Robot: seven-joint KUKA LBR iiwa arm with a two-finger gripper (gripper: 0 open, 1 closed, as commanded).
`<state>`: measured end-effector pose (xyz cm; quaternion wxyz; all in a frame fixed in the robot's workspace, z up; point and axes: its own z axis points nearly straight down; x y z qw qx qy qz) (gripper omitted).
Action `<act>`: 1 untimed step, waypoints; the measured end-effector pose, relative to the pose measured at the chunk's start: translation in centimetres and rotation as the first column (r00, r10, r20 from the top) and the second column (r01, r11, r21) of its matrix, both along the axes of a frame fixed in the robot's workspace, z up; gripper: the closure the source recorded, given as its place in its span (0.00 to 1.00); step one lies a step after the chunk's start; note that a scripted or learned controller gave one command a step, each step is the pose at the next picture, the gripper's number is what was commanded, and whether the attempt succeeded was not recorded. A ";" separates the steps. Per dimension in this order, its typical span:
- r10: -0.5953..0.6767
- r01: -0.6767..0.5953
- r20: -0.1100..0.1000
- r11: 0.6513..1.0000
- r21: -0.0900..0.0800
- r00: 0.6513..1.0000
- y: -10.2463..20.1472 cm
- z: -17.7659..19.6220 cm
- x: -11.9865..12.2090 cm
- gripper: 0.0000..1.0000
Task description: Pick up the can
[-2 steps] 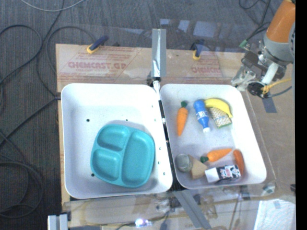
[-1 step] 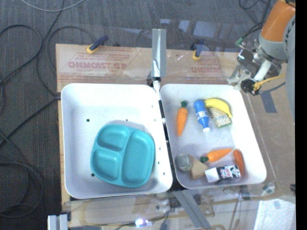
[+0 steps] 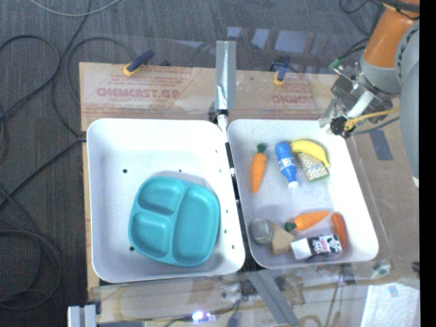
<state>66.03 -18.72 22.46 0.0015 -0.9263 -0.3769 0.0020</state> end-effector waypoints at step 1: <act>-0.083 0.083 0.000 0.997 0.000 0.997 1.0 0.2 -0.2 1.00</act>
